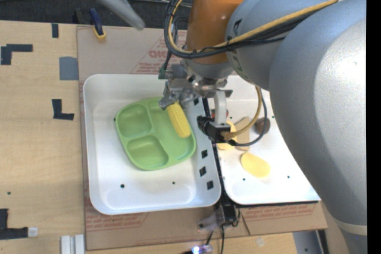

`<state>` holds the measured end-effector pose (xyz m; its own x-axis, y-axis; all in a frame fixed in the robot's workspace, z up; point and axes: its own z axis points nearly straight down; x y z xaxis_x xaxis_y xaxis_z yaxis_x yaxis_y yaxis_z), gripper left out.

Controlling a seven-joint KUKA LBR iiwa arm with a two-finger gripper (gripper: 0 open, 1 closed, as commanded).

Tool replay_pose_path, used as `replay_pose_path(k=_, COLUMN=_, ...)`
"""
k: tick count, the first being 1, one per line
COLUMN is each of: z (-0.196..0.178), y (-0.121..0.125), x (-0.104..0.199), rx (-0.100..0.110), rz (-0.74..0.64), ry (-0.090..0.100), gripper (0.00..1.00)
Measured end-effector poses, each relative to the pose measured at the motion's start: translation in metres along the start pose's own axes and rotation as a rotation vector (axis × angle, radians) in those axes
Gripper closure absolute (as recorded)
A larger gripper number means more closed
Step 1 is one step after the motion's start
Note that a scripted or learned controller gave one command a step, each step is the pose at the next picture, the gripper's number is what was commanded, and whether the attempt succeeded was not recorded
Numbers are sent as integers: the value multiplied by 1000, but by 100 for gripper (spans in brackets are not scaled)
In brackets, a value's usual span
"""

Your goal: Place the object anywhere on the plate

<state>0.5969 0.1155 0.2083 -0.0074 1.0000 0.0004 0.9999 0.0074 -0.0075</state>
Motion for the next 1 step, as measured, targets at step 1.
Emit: replay_pose_path(k=1, z=0, y=1, x=-4, rx=-1, rz=4, ry=-2, gripper=0)
